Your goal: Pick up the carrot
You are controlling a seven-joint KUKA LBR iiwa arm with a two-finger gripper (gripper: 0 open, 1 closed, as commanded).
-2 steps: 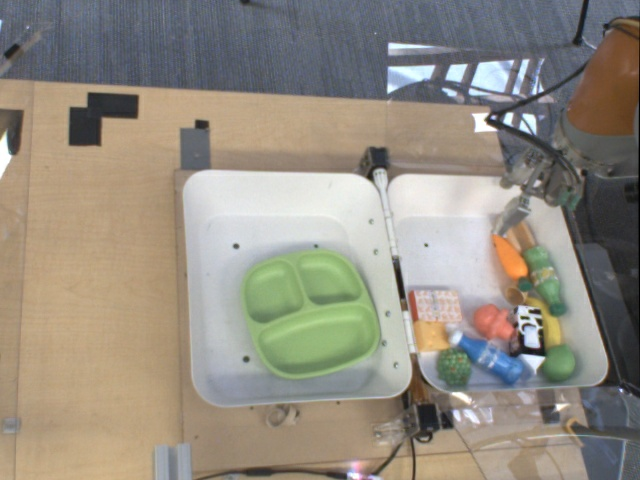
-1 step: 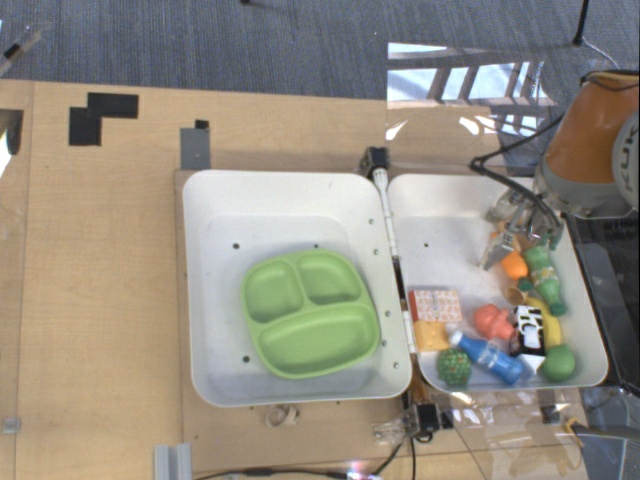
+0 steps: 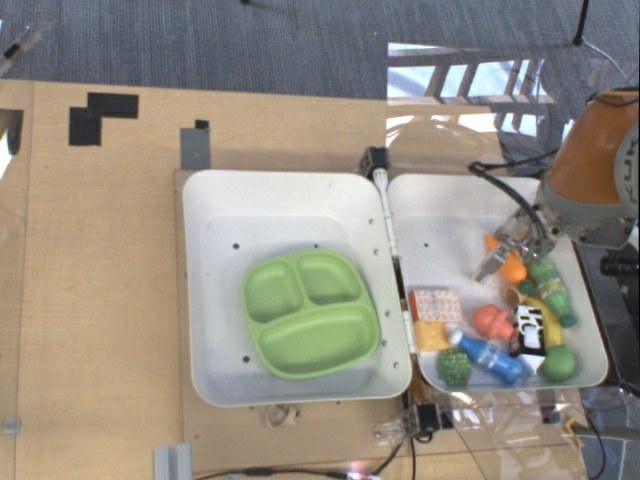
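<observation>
The carrot point(image 3: 513, 267), orange with a green top, lies in the right white bin point(image 3: 430, 208) towards its right side, among other toys. My gripper point(image 3: 505, 250) reaches in from the right and sits low, directly over the carrot and touching it or nearly so. Part of the carrot is hidden under the gripper. The arm's orange band point(image 3: 592, 158) is above the bin's right edge.
Crowding the carrot are a green bottle point(image 3: 556, 300), a yellow banana point(image 3: 548, 325), a pink toy point(image 3: 489, 320), a blue bottle point(image 3: 496, 360), a green ball point(image 3: 560, 362) and a red-white box point(image 3: 435, 303). The left bin point(image 3: 220, 268) holds a green divided plate point(image 3: 312, 312).
</observation>
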